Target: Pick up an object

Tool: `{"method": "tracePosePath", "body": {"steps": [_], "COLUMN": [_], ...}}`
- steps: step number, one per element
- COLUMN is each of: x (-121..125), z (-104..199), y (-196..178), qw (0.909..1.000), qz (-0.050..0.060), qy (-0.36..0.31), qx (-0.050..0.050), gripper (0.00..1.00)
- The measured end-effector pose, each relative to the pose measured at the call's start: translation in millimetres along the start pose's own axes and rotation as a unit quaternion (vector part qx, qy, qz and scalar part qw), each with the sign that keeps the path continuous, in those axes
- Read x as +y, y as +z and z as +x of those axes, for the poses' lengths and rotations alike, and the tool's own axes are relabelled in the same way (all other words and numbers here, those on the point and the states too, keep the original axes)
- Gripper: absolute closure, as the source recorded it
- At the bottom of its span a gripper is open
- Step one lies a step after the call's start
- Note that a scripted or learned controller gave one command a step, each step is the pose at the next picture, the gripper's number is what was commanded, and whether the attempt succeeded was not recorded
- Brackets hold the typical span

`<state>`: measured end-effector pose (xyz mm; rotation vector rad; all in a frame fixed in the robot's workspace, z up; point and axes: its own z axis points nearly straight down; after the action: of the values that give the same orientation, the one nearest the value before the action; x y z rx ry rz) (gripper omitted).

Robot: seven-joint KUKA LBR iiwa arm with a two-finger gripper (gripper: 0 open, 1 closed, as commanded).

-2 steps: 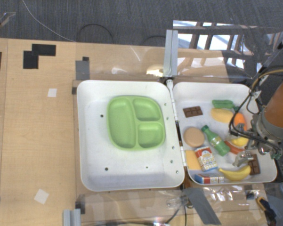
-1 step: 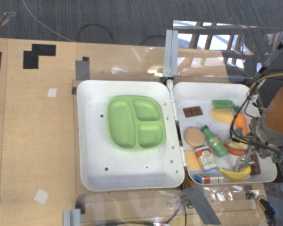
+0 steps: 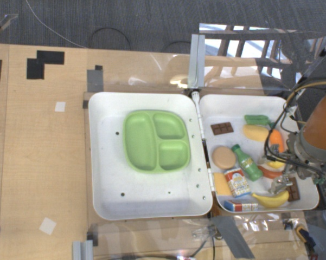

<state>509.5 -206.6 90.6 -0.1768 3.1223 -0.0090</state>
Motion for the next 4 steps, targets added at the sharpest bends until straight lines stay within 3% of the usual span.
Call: {"method": "tracePosePath", "body": {"steps": [1, 2, 3, 4], "x": [0.6, -4.7, -6.0, 23.1], "z": [-6.3, -56.1, -64.5, -94.8], "y": [-14.5, 1.3, -49.2, -121.1], "qw": [1.0, 0.9987, 0.9998, 1.0], "qz": [0.003, -0.001, -0.001, -0.001], "qy": [-0.005, 0.051, -0.018, -0.009], "qx": [-0.008, 0.0, 0.001, -0.002], "gripper": [1.0, 1.0, 1.0, 1.0]}}
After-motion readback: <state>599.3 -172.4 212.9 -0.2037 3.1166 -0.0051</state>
